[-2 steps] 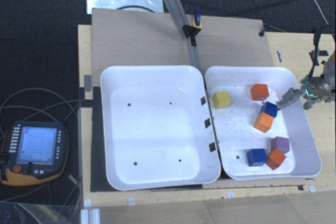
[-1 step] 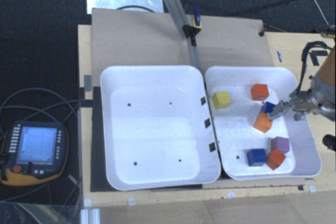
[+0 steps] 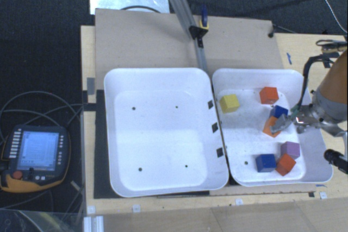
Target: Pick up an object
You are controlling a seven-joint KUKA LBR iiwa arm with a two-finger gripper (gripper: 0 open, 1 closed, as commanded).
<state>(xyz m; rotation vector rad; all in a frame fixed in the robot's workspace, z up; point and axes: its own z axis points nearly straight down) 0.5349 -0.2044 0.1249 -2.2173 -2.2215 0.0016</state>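
The right bin (image 3: 244,80) holds several small blocks. A yellow cube (image 3: 229,102) lies near its left wall, and an orange cube (image 3: 268,95) sits at the back. My gripper (image 3: 279,124) reaches in from the right and is low over the bin's middle right. It sits against an orange block (image 3: 269,127) and covers part of it. A blue block (image 3: 280,112) lies just behind the gripper tip. Toward the front are a purple cube (image 3: 290,149), a blue cube (image 3: 265,162) and another orange block (image 3: 285,164).
The left bin (image 3: 157,133) stands beside the right one, and their rims meet in the middle. A slanted metal pole (image 3: 182,2) crosses behind the bins. A teach pendant (image 3: 35,157) lies on the floor at the left. The arm's wrist (image 3: 329,100) overhangs the right bin's right rim.
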